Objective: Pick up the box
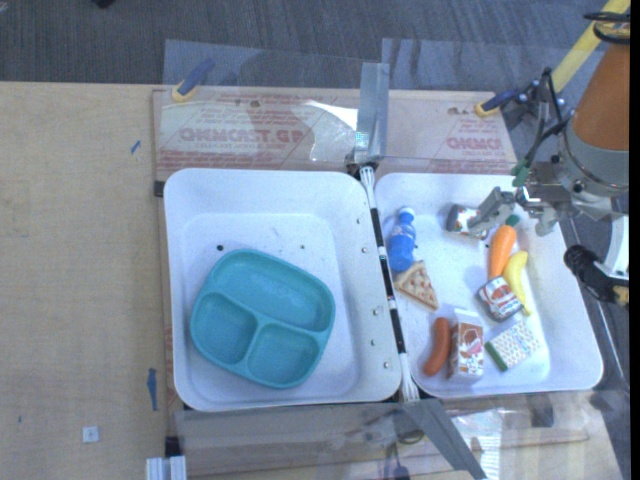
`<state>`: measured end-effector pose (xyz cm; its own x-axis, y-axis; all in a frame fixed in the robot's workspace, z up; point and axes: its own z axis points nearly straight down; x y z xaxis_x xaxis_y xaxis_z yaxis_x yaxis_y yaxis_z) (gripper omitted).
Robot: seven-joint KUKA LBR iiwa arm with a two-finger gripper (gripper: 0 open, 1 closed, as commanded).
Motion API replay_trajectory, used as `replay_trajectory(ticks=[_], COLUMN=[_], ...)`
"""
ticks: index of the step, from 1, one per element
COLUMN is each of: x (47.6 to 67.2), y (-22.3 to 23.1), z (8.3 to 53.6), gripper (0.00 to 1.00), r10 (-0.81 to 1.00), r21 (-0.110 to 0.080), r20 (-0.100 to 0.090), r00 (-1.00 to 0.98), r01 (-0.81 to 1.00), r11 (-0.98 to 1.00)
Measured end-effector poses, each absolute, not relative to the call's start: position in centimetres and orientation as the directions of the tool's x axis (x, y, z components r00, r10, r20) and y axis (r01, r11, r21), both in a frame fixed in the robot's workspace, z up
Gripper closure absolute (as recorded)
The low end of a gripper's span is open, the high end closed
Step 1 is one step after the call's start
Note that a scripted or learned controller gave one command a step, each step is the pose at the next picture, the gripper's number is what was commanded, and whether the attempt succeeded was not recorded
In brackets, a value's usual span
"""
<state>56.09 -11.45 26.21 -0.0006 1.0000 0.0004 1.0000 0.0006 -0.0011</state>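
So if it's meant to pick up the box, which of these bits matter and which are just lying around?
For the job:
- box, lying in the right bin
- gripper, over that bin's far end

Just lying about:
- blue bottle
- pizza slice
- sausage
- carrot
- banana
- teal plate, in the left bin

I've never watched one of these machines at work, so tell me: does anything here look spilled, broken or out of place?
Nothing looks spilled or broken. The toy food, a blue bottle, pizza slice, orange carrot, yellow banana, sausage and small cartons, lies loosely scattered in the right white bin. The teal divided plate sits askew in the left bin.
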Motion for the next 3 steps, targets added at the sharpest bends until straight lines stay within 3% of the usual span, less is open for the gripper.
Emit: replay_trajectory(ticks=[1, 2, 3], x=[47.9, 53.2, 64.1], y=[-11.5, -9.4, -11.0], z=[16.6, 9.0, 8.7], gripper=[0.0, 0.0, 0.0], r10=[0.998, 0.996, 1.0], r21=[-0.001, 0.003, -0.002], r20=[0.001, 0.0, 0.0], r00=[-0.06, -0.091, 0.024], r01=[0.998, 0.996, 1.0], r11=[0.06, 0.091, -0.024])
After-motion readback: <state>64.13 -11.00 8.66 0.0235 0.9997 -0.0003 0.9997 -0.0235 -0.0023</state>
